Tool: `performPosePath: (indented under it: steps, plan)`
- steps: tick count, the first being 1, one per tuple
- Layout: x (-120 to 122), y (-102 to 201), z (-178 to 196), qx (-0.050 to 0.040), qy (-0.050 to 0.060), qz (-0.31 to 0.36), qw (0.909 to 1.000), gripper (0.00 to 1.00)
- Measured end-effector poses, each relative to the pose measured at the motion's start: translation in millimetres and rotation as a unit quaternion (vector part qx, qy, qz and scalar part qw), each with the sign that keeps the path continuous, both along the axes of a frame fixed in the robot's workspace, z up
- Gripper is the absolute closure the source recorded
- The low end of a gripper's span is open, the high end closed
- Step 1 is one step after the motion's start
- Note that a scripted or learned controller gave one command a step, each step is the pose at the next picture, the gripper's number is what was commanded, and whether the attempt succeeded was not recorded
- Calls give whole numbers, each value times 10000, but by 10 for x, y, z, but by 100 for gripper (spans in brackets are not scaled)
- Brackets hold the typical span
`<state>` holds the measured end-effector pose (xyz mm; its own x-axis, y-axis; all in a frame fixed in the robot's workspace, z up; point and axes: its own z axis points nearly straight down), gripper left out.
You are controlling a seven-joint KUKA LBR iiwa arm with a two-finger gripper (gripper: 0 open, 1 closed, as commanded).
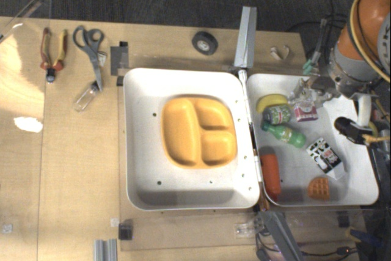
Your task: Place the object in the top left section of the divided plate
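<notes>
The grey arm (366, 40) reaches in from the view's right, its orange band bulking high over the right bin's far corner and the wrist bent down toward the bin floor. The claw (307, 91) hangs over the far part of the right bin (360, 195). Whether it is open or closed cannot be told, nor whether it has hold of anything.

Right at the claw, on its nearer side, lies a small pinkish packet (305, 112); contact between the two is unclear. Just left of the claw sits a yellow banana (270, 101), with a small red-and-green labelled can (278, 114) touching it. A green bottle (286, 134) lies on its side just past the can.

Further toward the viewer from the claw lies a black-and-white carton (325, 156). Beyond that come an orange waffle piece (317, 187) and, by the bin's left wall, a red-orange sausage shape (270, 173).

Well left of the claw, across the walls where the bins meet, the left bin (143, 180) holds the yellow divided plate (198, 131), all its sections bare. The banana, can and bottle lie between the claw and the plate.

Farther off on the bench, a roll of black tape (204, 43) lies beyond the left bin. Farthest left of the claw lie scissors (91, 55) and red-handled pliers (52, 55).
</notes>
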<state>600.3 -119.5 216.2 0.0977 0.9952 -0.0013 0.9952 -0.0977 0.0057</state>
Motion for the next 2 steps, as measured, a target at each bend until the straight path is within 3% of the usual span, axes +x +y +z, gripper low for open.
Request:
performPosePath:
  steps: [1, 2]
  plan:
    - [248, 744, -321, 13, 20, -230, 9997, 100]
    - [246, 1741, -313, 17, 15, -442, 9990, 100]
